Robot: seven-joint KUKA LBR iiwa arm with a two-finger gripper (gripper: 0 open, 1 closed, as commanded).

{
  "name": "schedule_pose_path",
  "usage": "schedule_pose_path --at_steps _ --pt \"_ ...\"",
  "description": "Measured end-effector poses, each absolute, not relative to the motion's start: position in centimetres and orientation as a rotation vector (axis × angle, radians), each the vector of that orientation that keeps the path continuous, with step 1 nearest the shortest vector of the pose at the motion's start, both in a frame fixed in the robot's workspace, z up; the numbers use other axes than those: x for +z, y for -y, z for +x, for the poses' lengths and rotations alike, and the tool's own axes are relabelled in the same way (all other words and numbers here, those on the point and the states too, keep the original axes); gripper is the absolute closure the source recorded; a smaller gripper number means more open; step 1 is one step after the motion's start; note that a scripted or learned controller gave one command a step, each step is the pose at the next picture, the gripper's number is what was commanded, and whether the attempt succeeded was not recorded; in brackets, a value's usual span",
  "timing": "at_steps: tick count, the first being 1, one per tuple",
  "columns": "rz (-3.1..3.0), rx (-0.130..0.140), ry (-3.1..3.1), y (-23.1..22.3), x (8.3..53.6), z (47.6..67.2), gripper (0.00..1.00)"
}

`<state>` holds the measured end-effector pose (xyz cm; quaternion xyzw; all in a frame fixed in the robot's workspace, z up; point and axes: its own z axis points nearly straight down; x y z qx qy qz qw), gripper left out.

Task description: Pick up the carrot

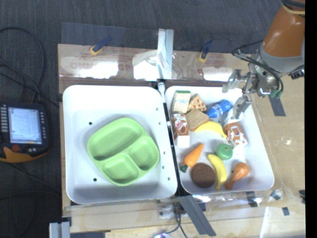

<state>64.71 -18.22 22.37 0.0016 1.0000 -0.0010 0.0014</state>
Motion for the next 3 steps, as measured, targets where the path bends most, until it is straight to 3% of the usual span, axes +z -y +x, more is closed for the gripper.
schedule_pose_path --at_steps 1,2,3 --pt "0.069 -0.002 -3.129 12.4 10.0 60.8 0.00" --pt "-0.059 -0.011 -3.112 10.4 9.5 53.2 0.00" --pt "-0.112 -0.029 -3.137 6.5 13.6 52.4 0.00"
